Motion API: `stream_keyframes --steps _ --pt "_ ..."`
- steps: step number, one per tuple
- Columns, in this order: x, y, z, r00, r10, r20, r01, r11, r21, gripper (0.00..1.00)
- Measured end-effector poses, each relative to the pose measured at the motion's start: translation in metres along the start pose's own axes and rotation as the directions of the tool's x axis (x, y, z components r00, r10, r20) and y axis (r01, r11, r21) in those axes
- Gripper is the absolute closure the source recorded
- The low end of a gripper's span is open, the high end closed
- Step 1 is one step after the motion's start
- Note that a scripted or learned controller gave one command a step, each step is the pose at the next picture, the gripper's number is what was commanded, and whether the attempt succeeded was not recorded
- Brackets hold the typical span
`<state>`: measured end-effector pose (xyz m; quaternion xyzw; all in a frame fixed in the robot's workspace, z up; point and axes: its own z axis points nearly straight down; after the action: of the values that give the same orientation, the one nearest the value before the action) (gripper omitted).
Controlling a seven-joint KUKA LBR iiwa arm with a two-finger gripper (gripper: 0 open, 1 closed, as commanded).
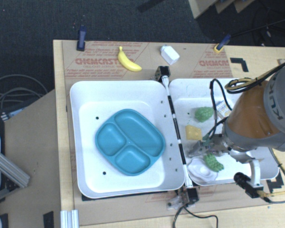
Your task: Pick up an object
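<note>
Two shallow white bins sit side by side on a pale wooden bench with red lettering printed along its far strip; dark carpet lies beyond, with grey cables looped on the floor at the far left. On the bench's far strip, from left to right, lie a small dark blue clip, a yellow plastic banana, a small white block and a blue-and-yellow clip. The left white bin holds a blue three-compartment plastic tray, set at a slant near its middle, with bare white floor all round it up to the walls. A black seam with cable ties divides it from the right white bin. In that bin a green knobbly toy lies toward the far side, a yellow flat piece just nearer, a second green knobbly piece nearer still, and a white round cup-like object at the near left corner. The grey arm with its orange band covers the bin's right half, leaving little open floor there. Its gripper is low among the objects, between the yellow piece and the second green piece; whether it has closed on anything cannot be told.
</note>
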<state>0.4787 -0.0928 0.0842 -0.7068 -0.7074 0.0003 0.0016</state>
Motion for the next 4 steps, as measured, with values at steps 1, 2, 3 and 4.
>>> stream_keyframes --steps 1,2,3,4 --pt "-0.0002 0.0001 -0.0097 1.000 0.002 0.001 -0.002 1.000 -0.001 1.00" --pt "-0.0002 0.0000 -0.0096 1.000 0.002 0.001 -0.002 1.000 -0.001 0.00" --pt "-0.0029 -0.0002 0.0001 1.000 0.001 0.000 -0.001 1.000 0.000 0.00" --pt "-0.0086 0.0000 0.0000 1.000 0.001 0.001 -0.001 1.000 -0.002 0.00"
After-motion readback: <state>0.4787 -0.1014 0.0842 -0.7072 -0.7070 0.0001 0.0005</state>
